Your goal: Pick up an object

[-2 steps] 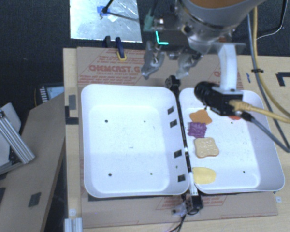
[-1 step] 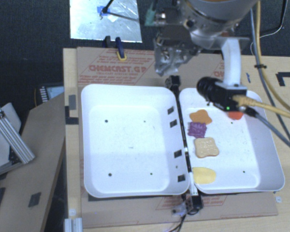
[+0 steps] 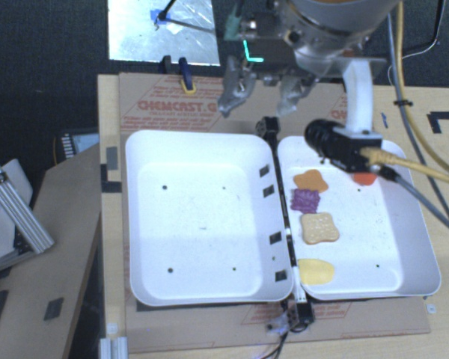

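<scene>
Gripper (image 3: 263, 99): you had it above the far rims of both bins, near the seam between them; fingers spread apart, nothing between them.
Left bin (image 3: 146, 200): white.
Right bin (image 3: 404, 230): held four flat pieces in a column along its left side.
Orange piece (image 3: 310, 180): farthest back.
Purple piece (image 3: 305, 200): just in front of it.
Tan toast-like piece (image 3: 319, 228): next forward.
Yellow piece (image 3: 315, 271): nearest you, by the divider.
Red item (image 3: 365, 177): partly hidden under a black fitting (image 3: 337, 145).
</scene>
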Available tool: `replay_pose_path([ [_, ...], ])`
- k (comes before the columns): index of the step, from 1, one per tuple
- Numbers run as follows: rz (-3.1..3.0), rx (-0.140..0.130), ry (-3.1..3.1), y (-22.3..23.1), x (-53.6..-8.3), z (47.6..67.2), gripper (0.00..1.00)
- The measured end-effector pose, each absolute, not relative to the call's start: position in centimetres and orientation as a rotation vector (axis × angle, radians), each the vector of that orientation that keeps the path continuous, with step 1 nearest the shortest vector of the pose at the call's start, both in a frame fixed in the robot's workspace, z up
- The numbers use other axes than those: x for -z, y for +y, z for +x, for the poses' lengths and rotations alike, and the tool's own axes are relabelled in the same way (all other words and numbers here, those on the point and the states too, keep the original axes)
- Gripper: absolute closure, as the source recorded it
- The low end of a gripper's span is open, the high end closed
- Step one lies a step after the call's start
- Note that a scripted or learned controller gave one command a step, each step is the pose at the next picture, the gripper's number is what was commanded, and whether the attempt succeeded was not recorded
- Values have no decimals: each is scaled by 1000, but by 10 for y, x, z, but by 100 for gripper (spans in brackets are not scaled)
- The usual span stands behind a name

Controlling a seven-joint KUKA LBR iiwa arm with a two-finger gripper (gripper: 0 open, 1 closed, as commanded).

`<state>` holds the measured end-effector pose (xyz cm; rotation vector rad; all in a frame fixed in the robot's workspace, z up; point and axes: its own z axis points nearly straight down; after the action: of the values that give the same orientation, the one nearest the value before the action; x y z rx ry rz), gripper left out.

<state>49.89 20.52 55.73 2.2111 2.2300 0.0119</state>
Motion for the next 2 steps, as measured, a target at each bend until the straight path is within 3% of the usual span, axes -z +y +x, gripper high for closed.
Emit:
replay_pose_path([
  [2,2211,-12,2230,205,-557,499,0],
])
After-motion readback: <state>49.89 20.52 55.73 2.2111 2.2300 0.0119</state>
